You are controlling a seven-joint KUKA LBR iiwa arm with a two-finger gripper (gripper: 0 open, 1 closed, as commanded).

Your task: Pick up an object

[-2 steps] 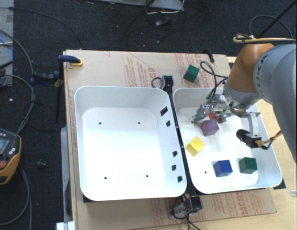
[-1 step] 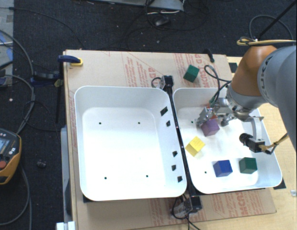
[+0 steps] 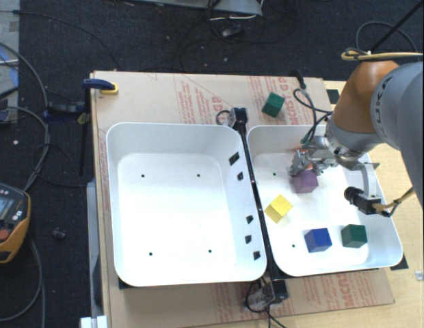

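While my claw (image 3: 304, 167) hangs low in the right bin (image 3: 386, 248), right on top of the purple block (image 3: 306, 181), I cannot tell if it grips. The red writing on the bench (image 3: 178, 94) is too faint to read.

Grey arm (image 3: 396, 108) entering from the right, orange band (image 3: 359, 101) above the wrist, wrist angled down and leftward. Gripper (image 3: 304, 168) low at the end of it, pointed down. Finger state not readable from this angle; metal gripper body foreshortened under the wrist, cabling trailing alongside.
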